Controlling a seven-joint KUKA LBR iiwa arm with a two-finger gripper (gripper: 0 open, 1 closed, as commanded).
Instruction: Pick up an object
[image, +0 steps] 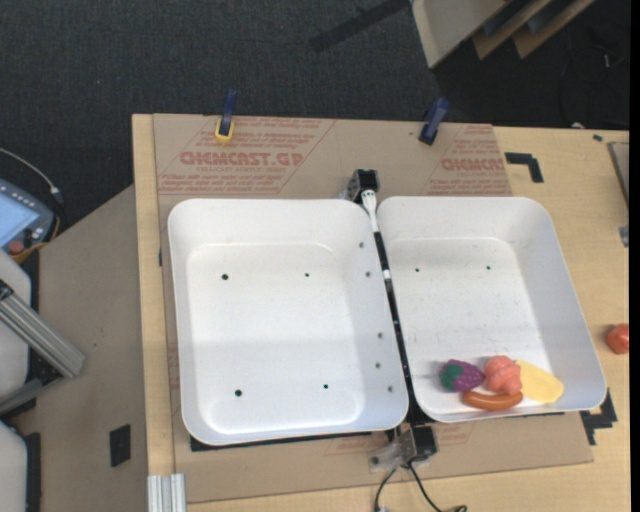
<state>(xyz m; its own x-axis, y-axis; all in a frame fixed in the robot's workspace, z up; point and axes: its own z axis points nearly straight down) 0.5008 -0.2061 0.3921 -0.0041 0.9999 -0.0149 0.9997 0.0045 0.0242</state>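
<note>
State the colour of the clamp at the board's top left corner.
Blue with yellow, the clamp seen in the camera view.

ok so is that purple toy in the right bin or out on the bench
In. The purple toy lies on the floor of the right bin, near its front edge, beside an orange sausage-shaped toy.

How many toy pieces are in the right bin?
4, clustered at the right bin's near edge: purple piece, pink piece, yellow piece, orange sausage-shaped piece. More may be hidden underneath.

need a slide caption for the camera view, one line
Two white bins side by side; purple, pink, yellow and orange toys clustered in the right bin's near corner.
</note>
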